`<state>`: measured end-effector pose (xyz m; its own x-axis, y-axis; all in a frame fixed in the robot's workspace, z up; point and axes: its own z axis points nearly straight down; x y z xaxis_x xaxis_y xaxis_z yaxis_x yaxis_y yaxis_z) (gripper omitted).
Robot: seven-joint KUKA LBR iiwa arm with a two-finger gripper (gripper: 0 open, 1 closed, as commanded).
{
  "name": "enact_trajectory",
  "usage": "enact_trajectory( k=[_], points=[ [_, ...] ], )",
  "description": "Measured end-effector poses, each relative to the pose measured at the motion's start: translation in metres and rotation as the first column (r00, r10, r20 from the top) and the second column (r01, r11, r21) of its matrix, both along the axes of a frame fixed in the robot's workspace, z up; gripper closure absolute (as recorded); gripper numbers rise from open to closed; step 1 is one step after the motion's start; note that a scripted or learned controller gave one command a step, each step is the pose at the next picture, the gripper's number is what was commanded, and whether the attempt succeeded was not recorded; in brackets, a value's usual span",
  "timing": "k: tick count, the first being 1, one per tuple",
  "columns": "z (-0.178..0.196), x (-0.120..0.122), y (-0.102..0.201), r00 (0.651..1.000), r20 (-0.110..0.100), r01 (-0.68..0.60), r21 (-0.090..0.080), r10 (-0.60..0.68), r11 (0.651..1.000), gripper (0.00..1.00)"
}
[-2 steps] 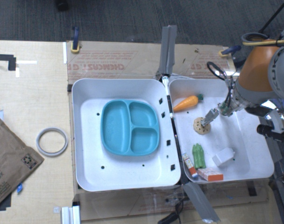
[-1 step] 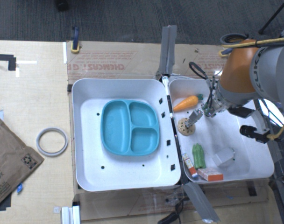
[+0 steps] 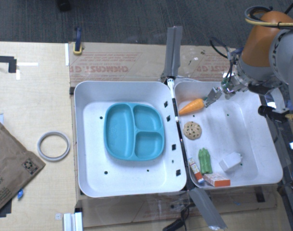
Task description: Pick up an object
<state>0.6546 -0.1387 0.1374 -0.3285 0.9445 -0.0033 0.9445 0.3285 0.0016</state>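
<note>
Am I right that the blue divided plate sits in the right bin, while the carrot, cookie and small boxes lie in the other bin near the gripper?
Not quite. The camera view shows the blue divided plate in the left bin, not the right one. The rest holds: the carrot, cookie and small boxes lie in the right bin, with the gripper beside the carrot.

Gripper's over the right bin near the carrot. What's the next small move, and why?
Probably ease the gripper a little down and toward the carrot. Its tip sits just beside the carrot's thick end near the top of the right bin, and nothing shows between its fingers. The cookie lies apart, so the carrot is the closest target.
</note>
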Motion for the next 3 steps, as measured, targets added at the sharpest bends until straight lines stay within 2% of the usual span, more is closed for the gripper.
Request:
enact_trajectory(
  k=[1, 2, 3],
  points=[
    [-0.037, 0.006, 0.028, 1.0, 0.003, 0.024, -0.004, -0.024, 1.0, 0.0],
    [-0.037, 0.008, 0.032, 0.995, 0.009, 0.094, -0.002, -0.094, 0.996, 0.0],
    [-0.026, 0.005, 0.017, 0.995, 0.007, 0.104, -0.023, -0.104, 0.994, 1.0]
  ],
)
